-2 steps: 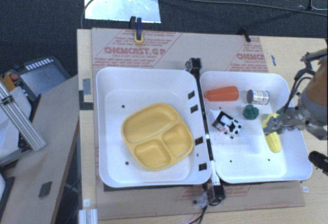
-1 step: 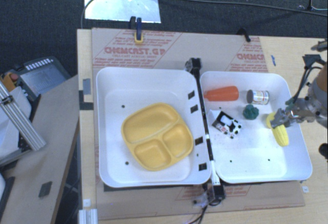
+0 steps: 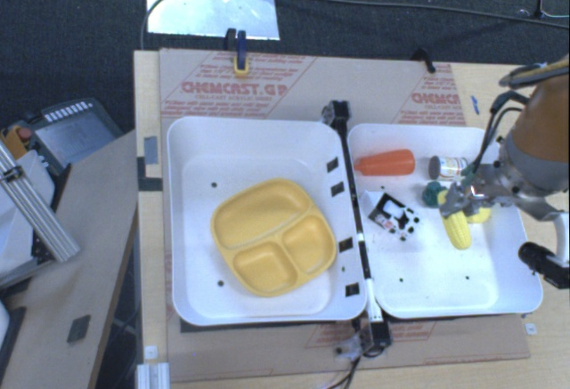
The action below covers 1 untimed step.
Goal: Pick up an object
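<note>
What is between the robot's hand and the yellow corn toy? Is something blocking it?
Nothing visible is in the way. The hand is right at the top end of the yellow corn toy in the right bin. The green toy lies just to its left and the orange carrot further left, both off to the side.

Two bins sit side by side on the bench; the left bin [image 3: 187, 289] holds a tray with three parts [image 3: 272, 236], near its middle; the right bin [image 3: 427, 298] holds several small things. A carrot [image 3: 386, 163] lies at the back of the right bin, close to the wall between the bins; a small can [image 3: 448, 167] lies to its right. A small toy [image 3: 394, 216] sits in front of the carrot. A corn cob [image 3: 459, 230] lies right of the toy, just below the gripper [image 3: 463, 197]; the arm comes in from the right.
</note>
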Motion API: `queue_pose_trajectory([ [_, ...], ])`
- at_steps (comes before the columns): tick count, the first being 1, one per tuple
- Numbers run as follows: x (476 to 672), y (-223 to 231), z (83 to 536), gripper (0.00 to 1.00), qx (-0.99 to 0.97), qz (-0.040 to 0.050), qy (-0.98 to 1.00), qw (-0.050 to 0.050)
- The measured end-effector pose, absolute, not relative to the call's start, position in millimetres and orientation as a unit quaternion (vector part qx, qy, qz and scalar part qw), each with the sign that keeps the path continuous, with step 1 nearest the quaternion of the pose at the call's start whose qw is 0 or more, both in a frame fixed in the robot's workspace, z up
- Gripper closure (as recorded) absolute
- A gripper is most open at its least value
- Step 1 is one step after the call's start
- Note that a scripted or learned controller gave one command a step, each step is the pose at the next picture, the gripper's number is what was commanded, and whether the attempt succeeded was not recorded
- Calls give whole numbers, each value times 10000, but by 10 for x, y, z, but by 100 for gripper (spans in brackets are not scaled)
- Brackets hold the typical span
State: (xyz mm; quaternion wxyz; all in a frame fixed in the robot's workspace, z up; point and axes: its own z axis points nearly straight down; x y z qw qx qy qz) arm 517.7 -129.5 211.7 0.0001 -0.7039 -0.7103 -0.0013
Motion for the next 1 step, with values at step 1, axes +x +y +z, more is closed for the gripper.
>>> queue_pose_trajectory([
  [1, 5380, -863, 2109, 100, -7036, -18, -7106, -11],
])
